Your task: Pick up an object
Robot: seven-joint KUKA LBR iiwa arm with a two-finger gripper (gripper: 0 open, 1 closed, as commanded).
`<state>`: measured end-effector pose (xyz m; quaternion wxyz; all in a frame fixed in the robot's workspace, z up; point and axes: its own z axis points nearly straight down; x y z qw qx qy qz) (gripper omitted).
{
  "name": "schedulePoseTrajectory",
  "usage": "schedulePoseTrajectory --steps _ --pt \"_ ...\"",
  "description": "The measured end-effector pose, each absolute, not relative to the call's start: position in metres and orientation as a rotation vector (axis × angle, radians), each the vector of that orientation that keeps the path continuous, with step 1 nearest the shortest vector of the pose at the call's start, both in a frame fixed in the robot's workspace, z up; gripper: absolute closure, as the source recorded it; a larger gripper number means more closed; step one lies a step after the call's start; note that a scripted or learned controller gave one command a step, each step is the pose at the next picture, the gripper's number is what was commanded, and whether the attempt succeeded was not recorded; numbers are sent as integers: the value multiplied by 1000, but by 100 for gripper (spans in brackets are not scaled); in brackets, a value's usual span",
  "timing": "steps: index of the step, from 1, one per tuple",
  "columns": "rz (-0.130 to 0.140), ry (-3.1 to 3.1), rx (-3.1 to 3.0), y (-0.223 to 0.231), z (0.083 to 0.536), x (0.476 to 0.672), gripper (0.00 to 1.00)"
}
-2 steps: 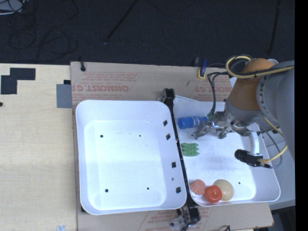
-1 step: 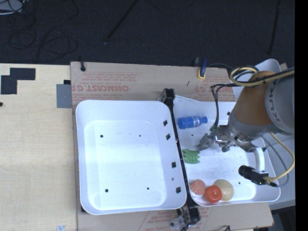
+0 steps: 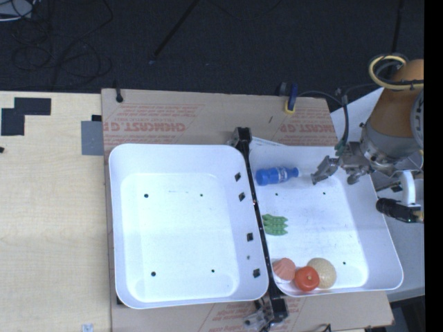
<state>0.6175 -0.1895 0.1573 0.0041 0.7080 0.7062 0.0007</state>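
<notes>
The right bin (image 3: 360,254) holds a blue bottle (image 3: 276,176) lying on its side near the far left corner. A green pea pod (image 3: 274,225) lies by the bin's left wall. At the near edge a pink piece (image 3: 283,268), a red tomato (image 3: 306,278) and a tan round thing (image 3: 323,271) huddle together. My gripper (image 3: 337,173) hangs over the bin's far right part, to the right of the bottle and apart from it. Its fingers (image 3: 321,171) are spread open with nothing between them.
The left bin (image 3: 124,185) stands beside the right one, with a black divider strip (image 3: 252,206) between them. Brown cardboard (image 3: 180,116) lies under both bins. The arm's orange band (image 3: 396,109) rises at the right edge.
</notes>
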Motion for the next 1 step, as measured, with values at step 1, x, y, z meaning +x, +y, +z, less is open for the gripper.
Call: schedulePoseTrajectory --steps 1 --pt "-10 2223 2232 -212 99 550 0"
